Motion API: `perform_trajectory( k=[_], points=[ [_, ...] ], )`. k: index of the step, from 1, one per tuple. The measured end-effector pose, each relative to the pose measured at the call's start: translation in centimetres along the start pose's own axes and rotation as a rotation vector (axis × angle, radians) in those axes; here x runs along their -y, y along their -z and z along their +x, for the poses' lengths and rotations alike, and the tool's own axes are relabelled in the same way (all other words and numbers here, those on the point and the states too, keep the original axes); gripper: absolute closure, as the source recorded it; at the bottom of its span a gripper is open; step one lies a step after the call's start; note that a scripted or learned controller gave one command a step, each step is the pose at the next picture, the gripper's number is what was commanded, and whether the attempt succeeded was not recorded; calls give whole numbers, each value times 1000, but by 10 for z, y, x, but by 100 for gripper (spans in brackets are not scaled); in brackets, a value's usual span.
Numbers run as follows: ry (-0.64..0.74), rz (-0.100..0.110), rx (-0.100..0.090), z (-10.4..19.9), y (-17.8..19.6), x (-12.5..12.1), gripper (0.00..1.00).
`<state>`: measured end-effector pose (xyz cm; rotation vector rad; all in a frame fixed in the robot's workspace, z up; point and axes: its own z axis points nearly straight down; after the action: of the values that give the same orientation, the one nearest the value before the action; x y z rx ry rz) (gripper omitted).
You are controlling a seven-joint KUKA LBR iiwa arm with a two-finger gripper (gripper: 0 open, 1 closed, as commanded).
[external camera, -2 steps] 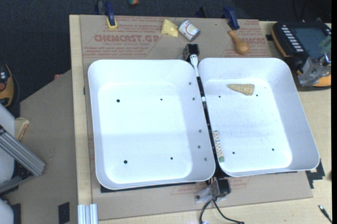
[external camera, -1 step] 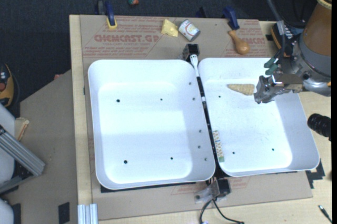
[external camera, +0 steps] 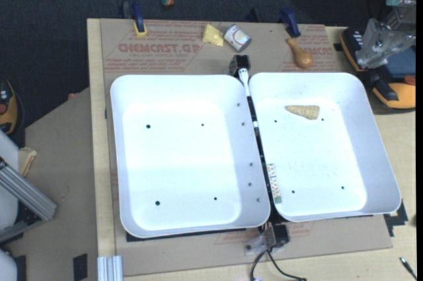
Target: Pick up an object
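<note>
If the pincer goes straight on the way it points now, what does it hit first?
Probably the bench just outside the right bin; the pincer seems to point down there. Depth is unclear.

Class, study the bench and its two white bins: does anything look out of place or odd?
Yes. Just one tan wedge-shaped piece lies in the right bin, while several small things sit outside the bins on the brown board behind them: a yellow piece, a small white box and a tan wooden piece. A small item lies on the dark floor.
</note>
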<state>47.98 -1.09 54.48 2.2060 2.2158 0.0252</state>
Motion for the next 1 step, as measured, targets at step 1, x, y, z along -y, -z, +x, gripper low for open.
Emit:
perform_trajectory(
  k=[1],
  points=[
    [4, 36, 1, 81, -143, -4, 100]
  ],
)
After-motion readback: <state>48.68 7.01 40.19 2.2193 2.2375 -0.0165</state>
